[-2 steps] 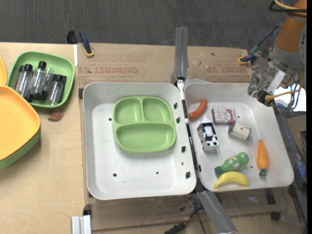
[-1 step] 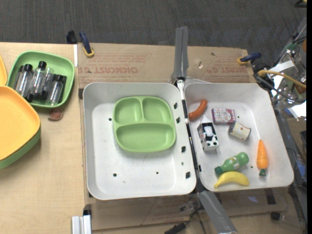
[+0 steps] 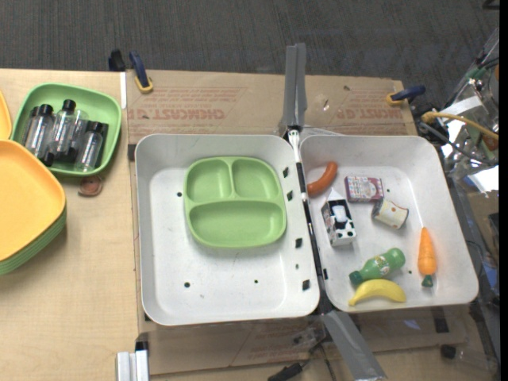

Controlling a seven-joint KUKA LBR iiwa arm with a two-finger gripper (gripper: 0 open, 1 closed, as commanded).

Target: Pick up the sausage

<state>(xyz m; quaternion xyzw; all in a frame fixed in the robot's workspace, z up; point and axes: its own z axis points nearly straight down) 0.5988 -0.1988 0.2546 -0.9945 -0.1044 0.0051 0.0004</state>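
The sausage (image 3: 321,178) lies in the right bin (image 3: 414,169), at its upper left corner, almost against the wall that divides it from the left bin (image 3: 230,282). Since the arm enters from the right, this is probably the side of the bin farthest from where the claw will come in. To reach the sausage, the claw would have to pass above the box (image 3: 363,187), the cup (image 3: 390,213) and the carton (image 3: 340,222). The sausage is slanted and touches nothing, so it looks free to take, but the near wall leaves little room on one side.

It cannot be told whether the claw is wide or narrow. At the right edge some cables and metal parts are cut off and hard to make out. The print on the box is too small to read. The plate (image 3: 235,202) sits alone in the left bin, perhaps as a place for putting things.
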